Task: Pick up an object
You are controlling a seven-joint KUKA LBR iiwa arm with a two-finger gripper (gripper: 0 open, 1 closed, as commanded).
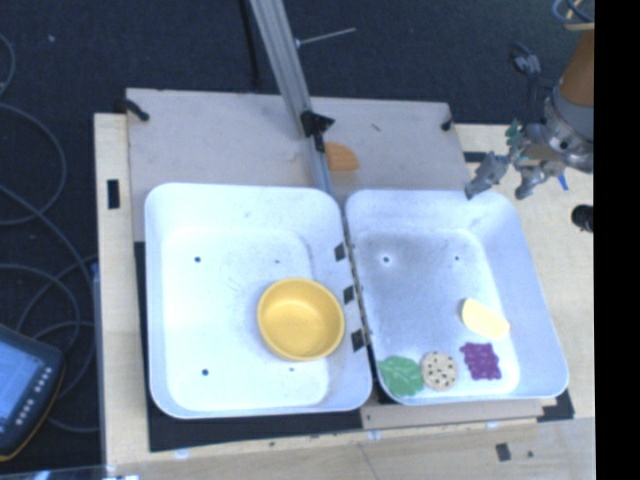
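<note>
Yellow bowl (pixel 300 318) sits in the left bin (pixel 180 218). Four small toys lie in the right bin (pixel 420 218), near its front edge. The gripper (pixel 505 173) hangs over that bin's far corner; it holds nothing.

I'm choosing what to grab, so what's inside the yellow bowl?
The yellow bowl in the left bin shows only its bare yellow inside. The patch of bin floor beneath it is covered.

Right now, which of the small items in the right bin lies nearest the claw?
The pale yellow piece. It sits highest in the right bin, apart from the green piece, cookie and purple piece along the bottom edge, so closest to the claw.
</note>
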